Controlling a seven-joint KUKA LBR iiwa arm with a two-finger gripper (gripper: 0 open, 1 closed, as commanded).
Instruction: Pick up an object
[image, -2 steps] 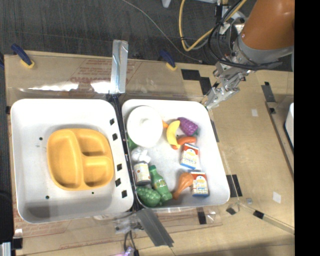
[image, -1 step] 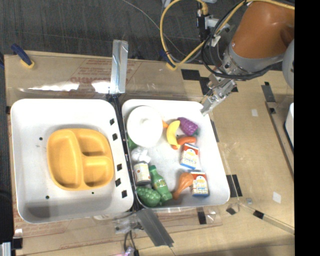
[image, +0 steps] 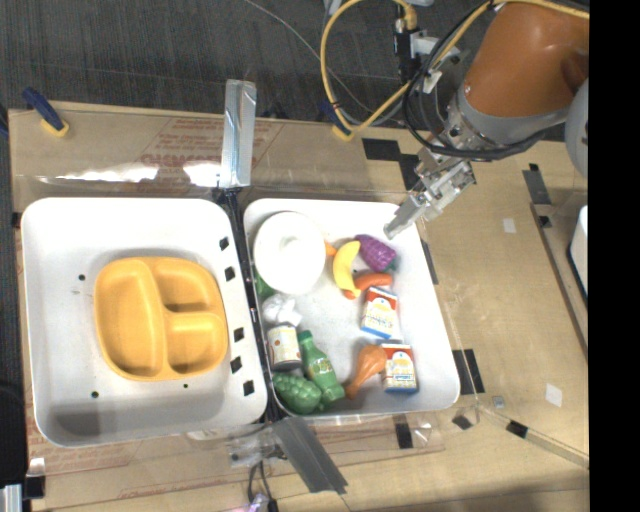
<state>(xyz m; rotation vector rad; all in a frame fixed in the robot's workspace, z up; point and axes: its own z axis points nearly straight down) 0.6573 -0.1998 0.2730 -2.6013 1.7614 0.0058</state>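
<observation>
Arm (image: 525, 70) cut off by top edge of frame. Hand (image: 410, 212) small, finger state unreadable. Labels on juice cartons (image: 380, 311) too small to read.

The gripper (image: 408, 216) is positioned over the upper right corner of the right bin (image: 440, 340), above the toys and apart from them. A yellow tray (image: 160, 318) is seated in the left bin (image: 50, 300). A grape bunch (image: 375, 251) lies nearest the gripper, beside a banana (image: 345, 266).
</observation>
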